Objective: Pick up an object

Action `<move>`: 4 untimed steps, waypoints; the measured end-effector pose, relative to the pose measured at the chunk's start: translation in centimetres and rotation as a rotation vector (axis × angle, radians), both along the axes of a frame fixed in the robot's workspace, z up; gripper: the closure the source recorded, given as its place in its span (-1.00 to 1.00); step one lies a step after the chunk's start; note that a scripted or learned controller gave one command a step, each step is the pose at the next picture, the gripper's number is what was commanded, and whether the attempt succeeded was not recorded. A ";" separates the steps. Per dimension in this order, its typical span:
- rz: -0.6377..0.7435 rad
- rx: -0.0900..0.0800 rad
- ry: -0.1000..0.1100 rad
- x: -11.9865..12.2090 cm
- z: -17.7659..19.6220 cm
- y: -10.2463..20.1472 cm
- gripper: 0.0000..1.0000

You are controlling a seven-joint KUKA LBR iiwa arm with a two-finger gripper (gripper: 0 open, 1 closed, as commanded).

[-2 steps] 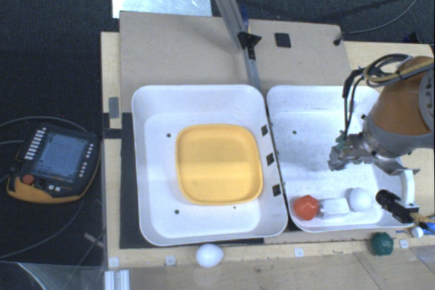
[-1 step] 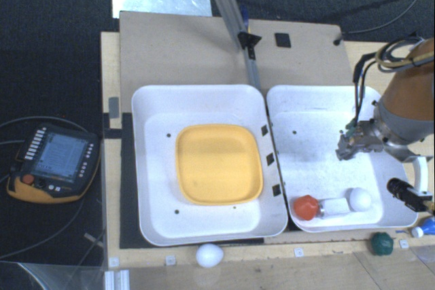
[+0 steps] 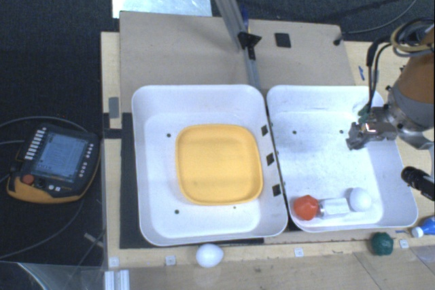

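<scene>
The gripper [image 3: 358,137] is hovering over the right bin [image 3: 319,166] near its right wall; whether it is open or closed cannot be told. Most of that bin's floor is lying bare. Along its front edge are sitting a red ball [image 3: 306,207], a white tube [image 3: 333,207] and a white ball [image 3: 359,199]. The left bin [image 3: 153,166] is holding a yellow plate [image 3: 219,164]. No writing is readable.

Teach pendant [image 3: 51,164] on dark floor left of the table [image 3: 183,51], white egg-shaped ball [image 3: 209,255] on table's front edge below left bin, dark green ball [image 3: 381,243] near front right corner.
</scene>
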State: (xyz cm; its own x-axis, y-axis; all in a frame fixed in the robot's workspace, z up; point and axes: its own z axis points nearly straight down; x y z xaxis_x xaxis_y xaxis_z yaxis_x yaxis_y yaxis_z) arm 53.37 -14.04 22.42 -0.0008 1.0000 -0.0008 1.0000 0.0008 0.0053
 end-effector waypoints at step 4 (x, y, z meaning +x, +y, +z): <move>0.003 0.002 0.005 7.8 -0.2 18.8 1.00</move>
